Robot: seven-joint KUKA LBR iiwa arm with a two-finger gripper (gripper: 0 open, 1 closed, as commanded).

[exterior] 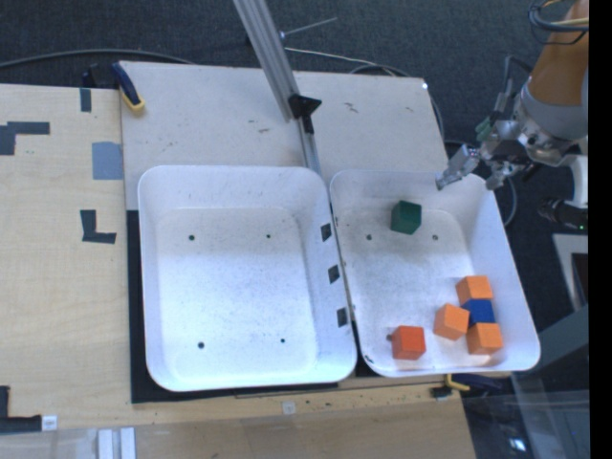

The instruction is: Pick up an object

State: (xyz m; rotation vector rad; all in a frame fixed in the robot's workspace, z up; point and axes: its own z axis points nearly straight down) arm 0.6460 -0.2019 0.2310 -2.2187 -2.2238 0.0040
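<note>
Blocks [465, 323] in right bin [507, 247]; gripper [466, 168] above rim, grip state unclear.

Gripper [470, 167]: over the right bin's [507, 242] far right corner, seemingly holding nothing.
Green cube [406, 216]: alone, near the bin's far end.
Orange cubes [451, 320]: near corner, clustered around a blue cube [480, 310].

The arm [557, 84] is grey with an orange band, ending in a small, seemingly metallic tool [466, 168].
</note>
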